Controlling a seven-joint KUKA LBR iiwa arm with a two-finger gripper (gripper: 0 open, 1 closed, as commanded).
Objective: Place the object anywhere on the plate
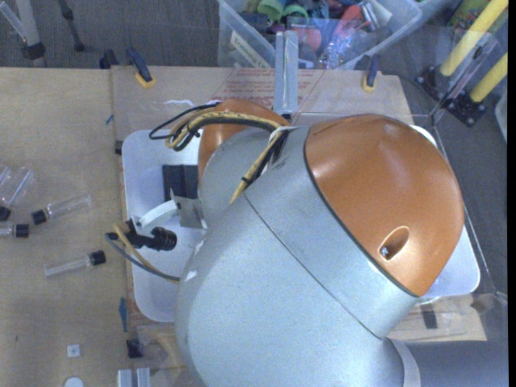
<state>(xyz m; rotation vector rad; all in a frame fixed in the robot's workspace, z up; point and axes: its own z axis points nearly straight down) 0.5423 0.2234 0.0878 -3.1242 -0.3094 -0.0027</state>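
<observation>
The arm [322,256] is bent low over the white bins [141,216], its wrist reaching toward the bench's left edge. The claw's state cannot be told.

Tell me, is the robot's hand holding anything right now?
Cannot tell. The big grey arm covers the hand and most of the white bin below it.

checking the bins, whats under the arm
The grey and orange arm covers most of both white bins. Bare bin floor and cables show at the left; any plate or object beneath is hidden.
</observation>
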